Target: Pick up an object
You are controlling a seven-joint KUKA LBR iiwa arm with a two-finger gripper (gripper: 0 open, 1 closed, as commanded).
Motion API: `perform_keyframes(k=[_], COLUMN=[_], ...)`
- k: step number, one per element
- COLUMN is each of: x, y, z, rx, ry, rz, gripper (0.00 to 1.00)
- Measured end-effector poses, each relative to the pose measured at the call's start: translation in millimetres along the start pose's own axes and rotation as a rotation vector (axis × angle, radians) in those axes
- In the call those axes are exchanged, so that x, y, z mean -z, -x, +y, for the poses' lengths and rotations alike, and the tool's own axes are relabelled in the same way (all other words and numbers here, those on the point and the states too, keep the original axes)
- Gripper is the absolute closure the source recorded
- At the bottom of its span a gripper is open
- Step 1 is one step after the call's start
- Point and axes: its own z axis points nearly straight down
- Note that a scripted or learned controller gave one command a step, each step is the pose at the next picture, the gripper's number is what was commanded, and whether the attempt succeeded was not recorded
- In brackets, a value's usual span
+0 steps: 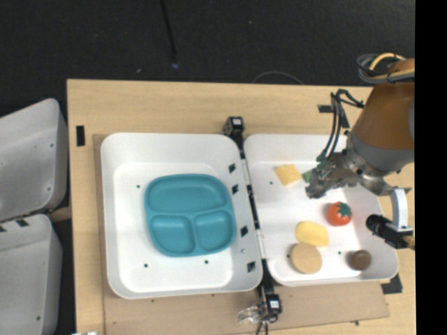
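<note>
Gripper (318,185), finger state not discernible, hangs low in the right bin (279,271); yellow wedge (287,174) lies just left and slightly far of it, tomato (339,213) just right and nearer.

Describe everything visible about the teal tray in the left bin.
The teal tray is a rounded, plastic-looking divided plate with three compartments: one wide section across the far side and two smaller ones on the near side. It lies flat and upright on the floor of the left bin, roughly centred, apart from the walls. The compartments hold nothing, and no object or gripper touches it.
</note>
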Motion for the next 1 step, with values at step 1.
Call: perform_keyframes(k=[1], x=[19.3], y=[1.1], z=[1.3], rx=[-0.002], ry=[-0.004], rz=[0.001], gripper=[1.00])
